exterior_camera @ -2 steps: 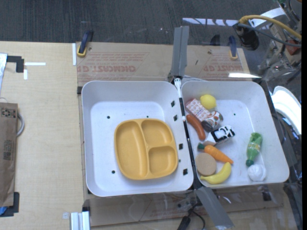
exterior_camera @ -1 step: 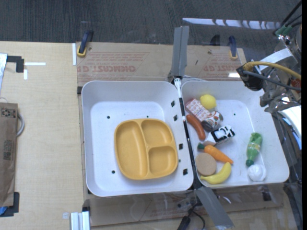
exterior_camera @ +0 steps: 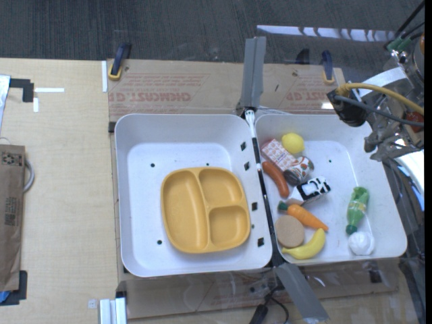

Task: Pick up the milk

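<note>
The milk (exterior_camera: 314, 188) is a small carton with black and white cow patches. It lies on its side in the middle of the right bin (exterior_camera: 337, 150), between a brown sausage (exterior_camera: 275, 177) and a green bottle (exterior_camera: 357, 208). My gripper (exterior_camera: 386, 142) hangs over the right bin's far right rim, wrapped in cables, well to the right of the milk and farther back. Nothing shows beneath it.
Around the milk lie a lemon (exterior_camera: 293, 142), a pink wrapped snack (exterior_camera: 282, 155), a carrot (exterior_camera: 305, 214), a round cookie (exterior_camera: 290, 232), a banana (exterior_camera: 307, 246) and a white ball (exterior_camera: 360, 243). The left bin (exterior_camera: 135, 181) holds a yellow divided plate (exterior_camera: 205, 208).
</note>
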{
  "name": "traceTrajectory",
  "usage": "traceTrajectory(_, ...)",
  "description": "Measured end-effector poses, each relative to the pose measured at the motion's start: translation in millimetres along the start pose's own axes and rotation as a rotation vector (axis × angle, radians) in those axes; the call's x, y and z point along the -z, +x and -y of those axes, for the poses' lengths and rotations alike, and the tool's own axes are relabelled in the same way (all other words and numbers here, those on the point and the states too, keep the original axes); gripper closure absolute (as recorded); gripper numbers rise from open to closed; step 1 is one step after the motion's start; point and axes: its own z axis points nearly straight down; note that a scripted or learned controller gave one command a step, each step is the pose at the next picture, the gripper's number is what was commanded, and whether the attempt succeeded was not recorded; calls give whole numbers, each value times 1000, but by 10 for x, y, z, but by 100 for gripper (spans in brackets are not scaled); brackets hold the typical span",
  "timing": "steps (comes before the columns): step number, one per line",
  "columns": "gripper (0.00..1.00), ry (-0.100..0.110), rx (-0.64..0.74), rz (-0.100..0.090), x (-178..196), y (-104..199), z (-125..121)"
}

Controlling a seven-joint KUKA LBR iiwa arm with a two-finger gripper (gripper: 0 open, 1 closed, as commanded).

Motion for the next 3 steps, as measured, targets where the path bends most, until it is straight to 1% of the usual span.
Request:
traceTrajectory(2,100,0,1,-1,4,35,166)
traceTrajectory(3,0,0,1,-1,5,34,166)
